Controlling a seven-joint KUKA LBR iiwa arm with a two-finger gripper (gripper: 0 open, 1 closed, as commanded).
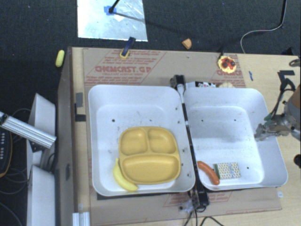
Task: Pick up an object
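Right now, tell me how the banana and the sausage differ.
The banana is yellow; the sausage is orange-red. The banana lies in the left bin, tucked against the yellow divided plate; the sausage lies in the right bin beside a small patterned block. The banana looks bigger. Both are long and lie near their bins' front edges.

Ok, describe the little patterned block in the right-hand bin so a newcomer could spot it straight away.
Start at the right bin and go to its near edge. Two things lie there side by side: an orange sausage and, just right of it, the patterned block. The block is the flat, rectangular one, pale with speckled print.
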